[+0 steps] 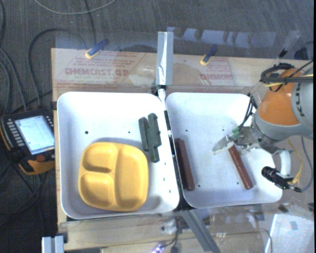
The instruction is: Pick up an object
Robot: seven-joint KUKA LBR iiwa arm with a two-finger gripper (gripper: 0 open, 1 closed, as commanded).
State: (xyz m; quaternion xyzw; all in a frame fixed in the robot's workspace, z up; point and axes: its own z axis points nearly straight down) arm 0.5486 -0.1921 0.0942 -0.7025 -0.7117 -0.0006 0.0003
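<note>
At the far left of the frame, a black hand-held control pendant with a lit screen (pixel 30 133) lies on the dark floor, with an orange part under it and black cables around it. To its right stands the pale wooden counter (pixel 95 70), which carries two shallow white bins side by side.

The left white bin (pixel 73 107) holds a yellow plastic tray with three compartments (pixel 115 175) in its lower part. Right of this tray, near the right wall of the bin, lies a dark green elongated object made of two bars (pixel 150 136); it is close to the tray but it seems not to touch it.

The right white bin (pixel 200 107) begins just after the middle divider. Along its left wall lies a dark brown straight stick (pixel 184 164), almost vertical in the frame. Further right lies a reddish brown stick (pixel 241 167), slanted from upper left to lower right.

The claw (pixel 233 141) is low over the right bin, just above the upper end of the reddish brown stick. Whether its fingers are spread or pressed together cannot be told, because this part is small and blurred. Whether it touches the stick cannot be told either. At the right edge of the frame is the grey arm with the orange band (pixel 278 107).
</note>
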